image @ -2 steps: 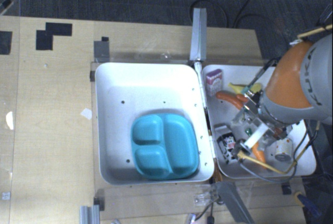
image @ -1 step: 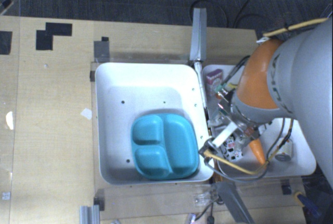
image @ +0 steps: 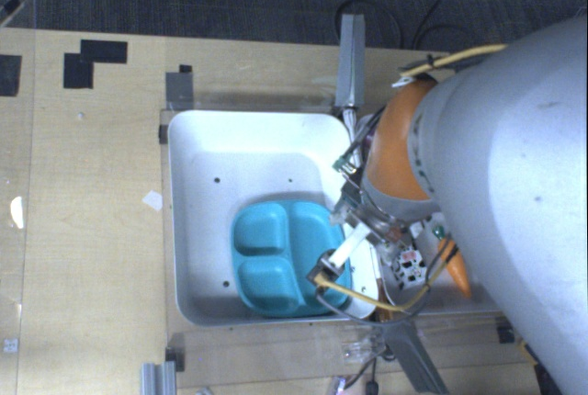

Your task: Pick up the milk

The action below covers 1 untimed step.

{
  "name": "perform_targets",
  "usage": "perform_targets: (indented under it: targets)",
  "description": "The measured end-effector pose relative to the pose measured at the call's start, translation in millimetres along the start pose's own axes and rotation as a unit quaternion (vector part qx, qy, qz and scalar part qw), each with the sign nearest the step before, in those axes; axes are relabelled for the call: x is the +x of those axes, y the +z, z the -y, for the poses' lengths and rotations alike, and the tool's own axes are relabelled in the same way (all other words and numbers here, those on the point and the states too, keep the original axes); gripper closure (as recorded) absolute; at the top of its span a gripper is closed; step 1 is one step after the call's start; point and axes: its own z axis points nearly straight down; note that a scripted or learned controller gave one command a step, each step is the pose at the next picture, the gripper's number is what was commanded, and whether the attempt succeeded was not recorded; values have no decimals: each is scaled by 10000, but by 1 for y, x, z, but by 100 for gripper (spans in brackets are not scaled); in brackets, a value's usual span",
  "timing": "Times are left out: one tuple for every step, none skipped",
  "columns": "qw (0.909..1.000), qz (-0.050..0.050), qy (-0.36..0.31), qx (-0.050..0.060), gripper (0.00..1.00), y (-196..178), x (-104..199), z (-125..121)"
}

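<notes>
milk point(image: 365, 278) low-right in left bin point(image: 197, 200), by blue tray point(image: 276, 260), partly under arm point(image: 496, 200) | gripper point(image: 342, 257) on/above it, jaws: can't tell | prob light, smooth, slippery, crushable imo | grab across narrow sides, mid-height

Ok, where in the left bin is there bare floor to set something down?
The left bin's floor is bare across its far half and down its left side, bordered by the blue tray. The near right corner is crowded: the tray, the arm and its hand sit there.
</notes>
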Motion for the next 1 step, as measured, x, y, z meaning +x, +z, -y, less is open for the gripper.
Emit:
perform_targets:
  targets:
    - [9999, 91, 43, -3, 100, -6, -8, -6]
